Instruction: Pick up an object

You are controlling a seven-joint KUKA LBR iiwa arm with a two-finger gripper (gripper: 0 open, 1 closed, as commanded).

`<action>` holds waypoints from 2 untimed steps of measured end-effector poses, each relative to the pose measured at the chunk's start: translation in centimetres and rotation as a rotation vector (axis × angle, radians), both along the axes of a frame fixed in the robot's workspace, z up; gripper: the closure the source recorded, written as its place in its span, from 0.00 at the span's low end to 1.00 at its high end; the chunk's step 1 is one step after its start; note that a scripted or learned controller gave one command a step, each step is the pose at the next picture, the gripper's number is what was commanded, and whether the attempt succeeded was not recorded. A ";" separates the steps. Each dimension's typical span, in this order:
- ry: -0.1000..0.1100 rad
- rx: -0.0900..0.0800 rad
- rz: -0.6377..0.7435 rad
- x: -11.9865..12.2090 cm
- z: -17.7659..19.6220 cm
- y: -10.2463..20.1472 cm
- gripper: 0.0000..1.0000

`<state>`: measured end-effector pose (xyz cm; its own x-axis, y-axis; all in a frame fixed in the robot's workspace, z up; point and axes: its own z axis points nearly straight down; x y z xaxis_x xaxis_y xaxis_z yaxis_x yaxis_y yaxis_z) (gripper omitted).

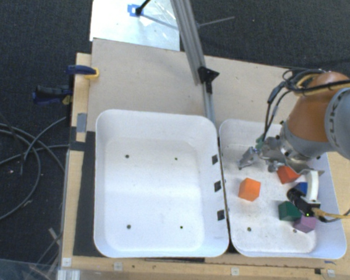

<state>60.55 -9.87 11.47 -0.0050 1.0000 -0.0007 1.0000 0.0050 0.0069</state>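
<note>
Two shallow white plastic bins are set side by side; the left bin (157, 190) is noted first, and all loose objects are seen in the right bin (258, 238). The two-finger gripper (248, 157) is positioned over the upper part of the right bin, just above and slightly left of a small orange cube (250, 189); whether contact is made cannot be told. Claw state: cannot be told from this angle, released or clenched. No object is seen grasped. Further right, a red-orange block (287, 175) is partly hidden under the wrist, then a dark green block (288, 211), with a purple block (306, 224) just beside it. The grey arm with the orange band (326, 121) is reached in from the right.

Progress is judged early: the approach looks made, nothing is lifted. Grasp, closure check and lift are all left. The orange cube is judged the likeliest target, being nearest.
</note>
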 end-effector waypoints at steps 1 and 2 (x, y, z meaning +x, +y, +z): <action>0.009 0.002 -0.004 -2.6 -2.5 1.0 0.00; -0.004 0.000 0.002 0.1 8.1 2.6 0.00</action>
<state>60.70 -7.28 19.58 -0.0072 1.0000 -0.0009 0.9999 0.0072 0.0111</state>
